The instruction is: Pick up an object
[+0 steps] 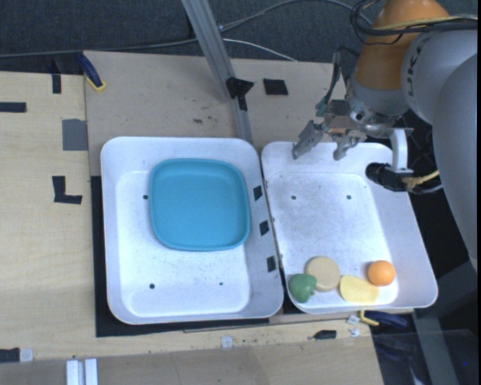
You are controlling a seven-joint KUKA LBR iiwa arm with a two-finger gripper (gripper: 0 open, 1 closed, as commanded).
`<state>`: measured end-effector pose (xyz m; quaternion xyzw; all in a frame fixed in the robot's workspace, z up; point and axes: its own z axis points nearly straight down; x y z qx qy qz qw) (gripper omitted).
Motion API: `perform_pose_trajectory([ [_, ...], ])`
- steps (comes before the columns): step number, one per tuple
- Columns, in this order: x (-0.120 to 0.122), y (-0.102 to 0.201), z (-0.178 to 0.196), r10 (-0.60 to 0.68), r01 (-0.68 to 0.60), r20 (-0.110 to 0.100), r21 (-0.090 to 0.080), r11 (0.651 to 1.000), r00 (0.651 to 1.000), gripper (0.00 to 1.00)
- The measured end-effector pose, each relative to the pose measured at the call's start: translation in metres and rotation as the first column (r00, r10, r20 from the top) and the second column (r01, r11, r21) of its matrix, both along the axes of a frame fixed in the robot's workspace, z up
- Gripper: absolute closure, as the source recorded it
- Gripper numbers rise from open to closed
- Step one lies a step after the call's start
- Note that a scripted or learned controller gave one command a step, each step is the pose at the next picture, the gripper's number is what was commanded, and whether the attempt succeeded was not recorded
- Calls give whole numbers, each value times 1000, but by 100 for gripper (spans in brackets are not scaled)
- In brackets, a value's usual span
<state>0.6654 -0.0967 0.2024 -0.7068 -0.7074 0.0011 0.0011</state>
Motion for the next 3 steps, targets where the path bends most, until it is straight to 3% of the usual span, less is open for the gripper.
perform_pose_trajectory([
  [2, 7, -6, -97, 0, 0, 0, 0, 1000, 1000, 0],
  [3, 8, -6, -85, 0, 0, 3, 0, 1000, 1000, 100],
])
